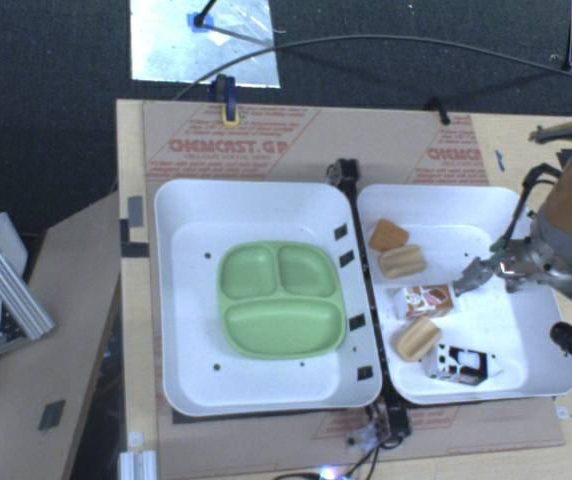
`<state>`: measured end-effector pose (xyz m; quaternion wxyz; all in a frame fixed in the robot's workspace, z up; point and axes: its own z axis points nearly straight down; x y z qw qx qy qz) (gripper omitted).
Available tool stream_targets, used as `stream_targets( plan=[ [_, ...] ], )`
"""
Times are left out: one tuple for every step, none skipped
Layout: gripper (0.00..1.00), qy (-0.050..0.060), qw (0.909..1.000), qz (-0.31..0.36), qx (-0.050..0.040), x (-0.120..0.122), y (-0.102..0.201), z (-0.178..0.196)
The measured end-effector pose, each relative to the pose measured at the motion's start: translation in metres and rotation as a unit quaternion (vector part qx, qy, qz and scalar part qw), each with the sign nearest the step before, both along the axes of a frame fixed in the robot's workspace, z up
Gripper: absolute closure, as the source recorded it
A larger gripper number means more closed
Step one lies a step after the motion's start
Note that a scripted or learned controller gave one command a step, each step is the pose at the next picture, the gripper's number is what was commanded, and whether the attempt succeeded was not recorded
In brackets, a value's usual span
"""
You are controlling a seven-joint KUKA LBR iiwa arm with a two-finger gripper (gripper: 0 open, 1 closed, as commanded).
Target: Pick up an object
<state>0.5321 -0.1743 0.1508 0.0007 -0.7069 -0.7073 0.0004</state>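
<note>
While nothing is lifted yet, the pick is still to do.
Left bin [181, 298] holds a green plate [282, 299]; right bin [541, 368] has bread pieces [402, 261], a red-white packet [427, 300], a dark item [460, 365]. Gripper [474, 274] reaches in low from the right, just beside the packet; jaws state: cannot tell.

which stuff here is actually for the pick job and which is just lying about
For the job:
- gripper, low in the right bin
- orange wedge
- two tan bread-like rolls
- red and white packet
- black and white packet

Lying about:
- green divided plate in the left bin
- blue clamp
</note>
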Motion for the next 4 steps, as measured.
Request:
stream_targets(
  plan=[
    [0.0,-0.004,1.0,-0.001,-0.0021,0.009,-0.01,-0.045],
    [1.0,-0.003,1.0,0.0,-0.0014,0.008,-0.008,-0.036],
    [1.0,-0.004,1.0,0.002,-0.0011,0.006,-0.005,0.026],
    [1.0,-0.005,1.0,0.002,-0.0016,0.015,-0.003,0.088]
  ],
)
